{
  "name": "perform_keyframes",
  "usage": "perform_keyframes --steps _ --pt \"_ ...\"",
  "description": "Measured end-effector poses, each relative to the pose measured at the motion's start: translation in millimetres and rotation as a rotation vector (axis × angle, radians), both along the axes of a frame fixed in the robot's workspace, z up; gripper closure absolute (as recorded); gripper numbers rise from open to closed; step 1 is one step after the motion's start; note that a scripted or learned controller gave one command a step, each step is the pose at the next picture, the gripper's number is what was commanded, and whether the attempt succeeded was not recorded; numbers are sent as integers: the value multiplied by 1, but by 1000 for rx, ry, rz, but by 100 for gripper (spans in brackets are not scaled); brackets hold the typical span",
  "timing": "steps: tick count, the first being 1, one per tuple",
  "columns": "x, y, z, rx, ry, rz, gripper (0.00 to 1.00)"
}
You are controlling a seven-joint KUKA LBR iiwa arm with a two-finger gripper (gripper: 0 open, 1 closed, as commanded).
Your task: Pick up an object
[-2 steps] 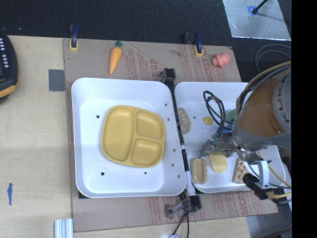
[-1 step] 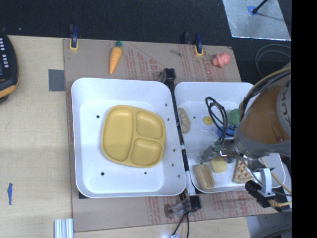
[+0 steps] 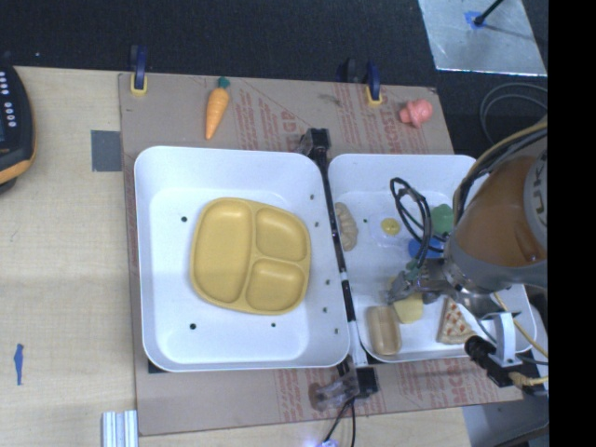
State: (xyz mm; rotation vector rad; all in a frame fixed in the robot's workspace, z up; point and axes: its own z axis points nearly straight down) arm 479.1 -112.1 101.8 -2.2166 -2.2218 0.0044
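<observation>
My gripper (image 3: 411, 287) hangs low over the front of the right bin (image 3: 368, 170), on the grey and orange arm (image 3: 498, 226) that comes in from the right. Directly below it lies a small yellow block (image 3: 410, 310). A tan bread-like piece (image 3: 383, 330) lies to the block's left and a triangular cracker-like slice (image 3: 453, 323) to its right. Further back in this bin are a beige shell-shaped item (image 3: 346, 224), a small yellow disc (image 3: 390, 224), a green piece (image 3: 441, 217), a blue piece (image 3: 416, 247) and a black cable loop (image 3: 408, 196).
The left bin (image 3: 158, 250) holds a yellow divided plate (image 3: 250, 254). On the board behind the bins lie a toy carrot (image 3: 215, 110) and a pink toy (image 3: 416, 112). Clamps (image 3: 139, 71) hold the board's back edge. A dark device (image 3: 11, 124) sits far left.
</observation>
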Motion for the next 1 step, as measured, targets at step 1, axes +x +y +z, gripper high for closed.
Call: perform_keyframes --steps 1 --pt "52 82 96 3 -14 12 100"
